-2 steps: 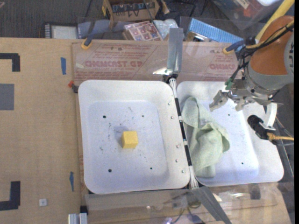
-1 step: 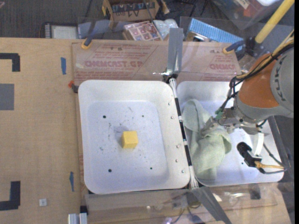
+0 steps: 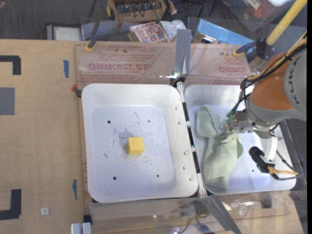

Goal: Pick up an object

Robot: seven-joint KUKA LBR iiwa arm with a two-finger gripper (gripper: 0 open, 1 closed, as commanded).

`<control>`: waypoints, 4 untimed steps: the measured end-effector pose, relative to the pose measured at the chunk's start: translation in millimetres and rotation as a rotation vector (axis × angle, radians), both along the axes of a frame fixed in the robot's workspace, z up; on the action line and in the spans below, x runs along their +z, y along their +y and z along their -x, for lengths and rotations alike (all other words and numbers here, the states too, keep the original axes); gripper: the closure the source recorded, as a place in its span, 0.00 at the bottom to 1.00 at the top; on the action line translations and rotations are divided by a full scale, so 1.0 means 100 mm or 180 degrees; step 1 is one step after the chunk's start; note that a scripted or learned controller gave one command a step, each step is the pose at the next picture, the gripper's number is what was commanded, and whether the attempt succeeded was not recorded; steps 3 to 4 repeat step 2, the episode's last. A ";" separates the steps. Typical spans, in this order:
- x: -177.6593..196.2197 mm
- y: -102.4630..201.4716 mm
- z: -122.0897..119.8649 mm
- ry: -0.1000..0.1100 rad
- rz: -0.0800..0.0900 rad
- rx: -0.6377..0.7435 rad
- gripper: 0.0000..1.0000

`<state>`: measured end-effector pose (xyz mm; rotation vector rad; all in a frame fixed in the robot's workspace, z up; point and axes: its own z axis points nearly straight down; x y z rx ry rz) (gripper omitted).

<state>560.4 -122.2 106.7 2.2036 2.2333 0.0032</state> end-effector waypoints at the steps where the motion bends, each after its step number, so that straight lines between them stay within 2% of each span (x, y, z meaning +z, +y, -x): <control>1: 0.87 0.21 -0.08 0.0011 -0.0003 0.0348 1.00; 2: 0.78 0.42 -0.76 0.0011 -0.0001 0.0362 1.00; 4: 0.78 0.42 -0.76 0.0011 -0.0001 0.0362 1.00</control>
